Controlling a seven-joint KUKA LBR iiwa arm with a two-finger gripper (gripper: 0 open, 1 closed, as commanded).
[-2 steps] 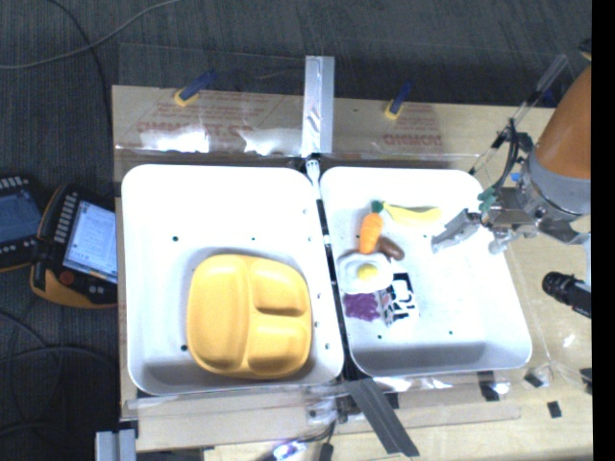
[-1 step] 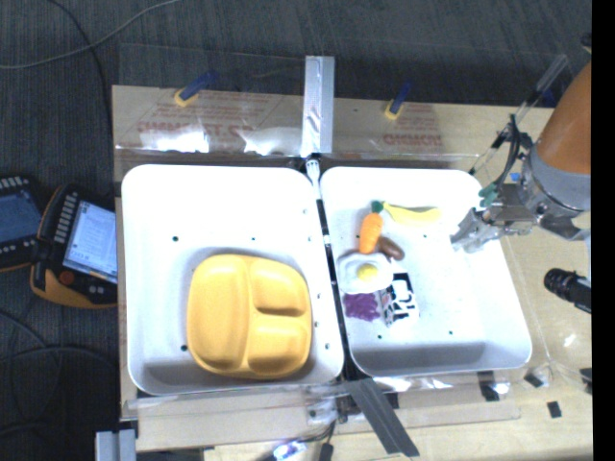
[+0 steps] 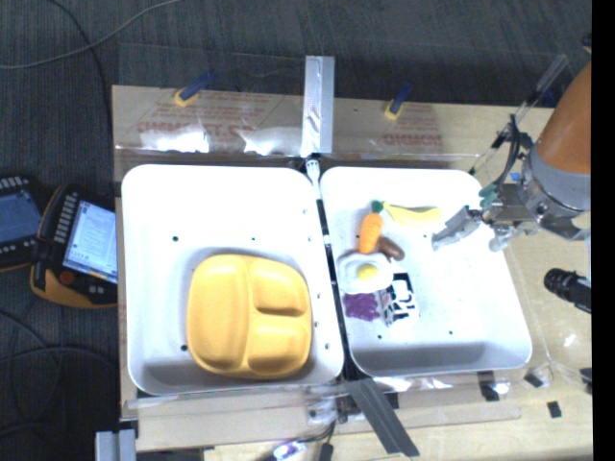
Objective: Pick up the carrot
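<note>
Carrot [image 3: 371, 229] lying in the right bin [image 3: 461, 349], toward its upper left, green top pointing away from the camera, tip pointing down at a toy fried egg [image 3: 366, 274]. Touching or nearly touching a small brown piece [image 3: 390, 248] on its right; a yellow banana-like piece [image 3: 413, 213] just beside its top. Below the egg, a purple item [image 3: 360, 305] and a black-and-white block [image 3: 402, 298].

Gripper [image 3: 473, 221] hovering at the right side of the same bin, well apart from the carrot, holding nothing; fingers spread moderately, one reaching left over the white floor.

Likely trouble: crowding. Descending on the carrot risks catching the brown piece or the egg along with it, or nudging the carrot aside. Smooth, tapered body probably slippery, so a pinch near the thin end could squirt it out. Closing along the length rather than across it would likely miss.

Left bin [image 3: 163, 209] holding a yellow divided tray [image 3: 250, 313]. Both bins on a pale wooden worktop [image 3: 480, 128] with a clear plastic sheet and two yellow-and-blue clamps [image 3: 195, 87] at the far edge. Dark carpet [image 3: 96, 27] around, cables trailing, a handheld pendant with lit screen [image 3: 77, 248] at far left.
</note>
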